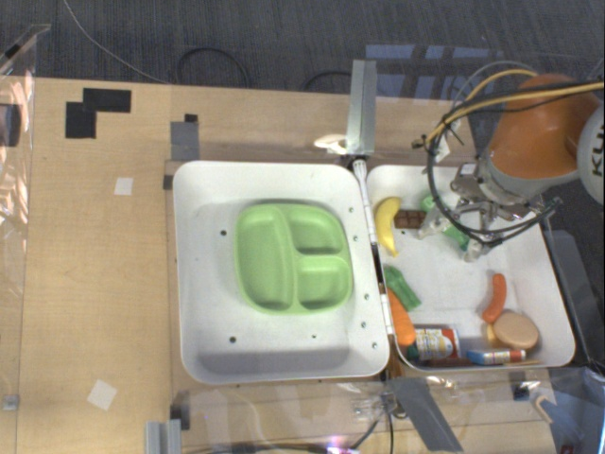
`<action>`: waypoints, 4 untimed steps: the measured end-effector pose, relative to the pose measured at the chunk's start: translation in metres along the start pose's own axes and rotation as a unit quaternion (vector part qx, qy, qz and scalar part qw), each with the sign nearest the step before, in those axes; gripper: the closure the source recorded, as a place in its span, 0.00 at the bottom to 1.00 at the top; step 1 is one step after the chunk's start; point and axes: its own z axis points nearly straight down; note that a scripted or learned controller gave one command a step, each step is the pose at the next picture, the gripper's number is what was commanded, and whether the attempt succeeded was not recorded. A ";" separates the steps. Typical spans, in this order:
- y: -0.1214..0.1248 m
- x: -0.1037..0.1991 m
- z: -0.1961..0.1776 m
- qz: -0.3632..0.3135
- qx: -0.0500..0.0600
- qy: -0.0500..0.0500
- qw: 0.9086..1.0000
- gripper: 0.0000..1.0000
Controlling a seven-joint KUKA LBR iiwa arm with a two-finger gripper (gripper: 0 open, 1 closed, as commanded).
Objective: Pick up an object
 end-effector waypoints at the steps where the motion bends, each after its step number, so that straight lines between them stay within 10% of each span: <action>1: -0.003 -0.002 -0.014 0.002 0.004 -0.004 1.000 1.00; 2: -0.027 -0.025 -0.136 0.208 0.002 -0.001 0.978 1.00; 3: -0.026 -0.024 -0.131 0.208 -0.001 0.001 0.978 0.00; 4: -0.019 -0.034 -0.008 0.160 -0.001 0.001 0.987 0.00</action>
